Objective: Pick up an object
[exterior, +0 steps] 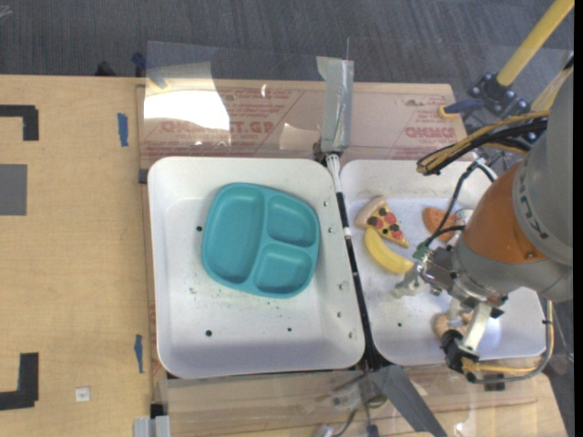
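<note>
In the right bin [519, 340] a yellow banana [383, 252] lies near the left wall. A toy pizza slice [383, 217] with dark toppings rests right above it, touching it. An orange object [435, 218] sits further right, partly hidden behind cables and the arm. My gripper [407, 285] hangs low over the bin floor just below and to the right of the banana's lower end. I see nothing held in it.
The left bin [173, 326] holds a teal divided plate [260, 239] at its centre. A ridge [351, 271] separates the two bins. The grey arm with its orange band [501, 230] covers the right bin's right side. Clear plastic panels stand behind the bins.
</note>
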{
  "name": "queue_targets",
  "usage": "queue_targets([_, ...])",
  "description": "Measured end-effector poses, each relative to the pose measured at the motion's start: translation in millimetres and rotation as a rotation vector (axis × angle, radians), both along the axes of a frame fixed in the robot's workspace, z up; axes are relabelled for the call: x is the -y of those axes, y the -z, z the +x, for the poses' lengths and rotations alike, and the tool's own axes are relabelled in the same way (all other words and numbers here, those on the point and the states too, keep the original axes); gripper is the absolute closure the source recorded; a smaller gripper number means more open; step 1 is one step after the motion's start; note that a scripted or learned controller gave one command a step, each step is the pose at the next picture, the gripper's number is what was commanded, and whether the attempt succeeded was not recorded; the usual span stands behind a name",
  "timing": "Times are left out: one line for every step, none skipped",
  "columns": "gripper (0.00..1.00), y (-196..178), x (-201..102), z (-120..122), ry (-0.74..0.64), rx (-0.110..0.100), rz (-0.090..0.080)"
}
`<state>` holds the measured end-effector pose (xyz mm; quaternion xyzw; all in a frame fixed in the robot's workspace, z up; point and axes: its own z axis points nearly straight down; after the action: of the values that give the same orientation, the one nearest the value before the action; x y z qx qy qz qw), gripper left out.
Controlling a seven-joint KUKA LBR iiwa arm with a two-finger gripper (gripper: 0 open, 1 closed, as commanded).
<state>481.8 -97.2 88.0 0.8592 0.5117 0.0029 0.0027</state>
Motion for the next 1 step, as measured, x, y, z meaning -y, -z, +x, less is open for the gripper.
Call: queue_targets([0.0,0.0,5.7,0.8,0.274,0.003,0.001])
